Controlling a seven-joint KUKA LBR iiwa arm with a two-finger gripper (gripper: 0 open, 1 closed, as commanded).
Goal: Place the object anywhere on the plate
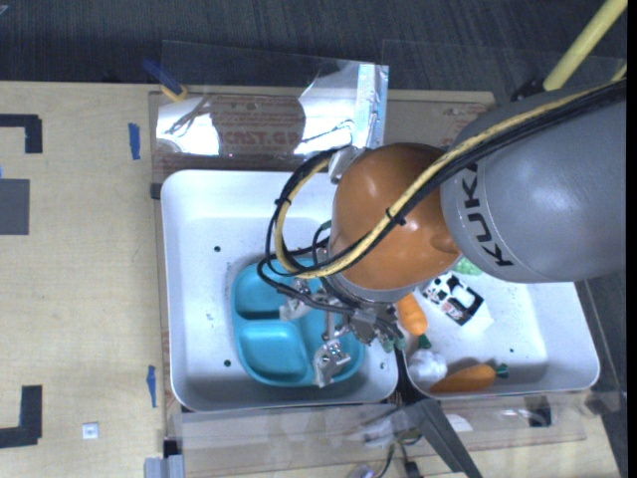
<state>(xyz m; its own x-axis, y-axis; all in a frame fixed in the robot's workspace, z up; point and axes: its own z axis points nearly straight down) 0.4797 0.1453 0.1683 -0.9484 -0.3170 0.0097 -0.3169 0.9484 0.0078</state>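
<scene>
A blue divided plate (267, 339) lies in the left white bin (199, 267), toward its front. My gripper (331, 355) hangs over the plate's right side, under the orange wrist band (388, 217); I see no object in it. In the right bin (557, 357), an orange carrot-like toy (466, 374) lies near the front edge. A second orange piece (410, 317) sits just right of the gripper, partly hidden by the wrist. The arm hides the plate's right rim.
A black-and-white patterned item (453, 299) and a small white lump (428, 366) lie in the right bin. A clear plastic sheet (269, 118) stands behind the left bin. Black and yellow cables (284, 227) loop off the wrist over the left bin.
</scene>
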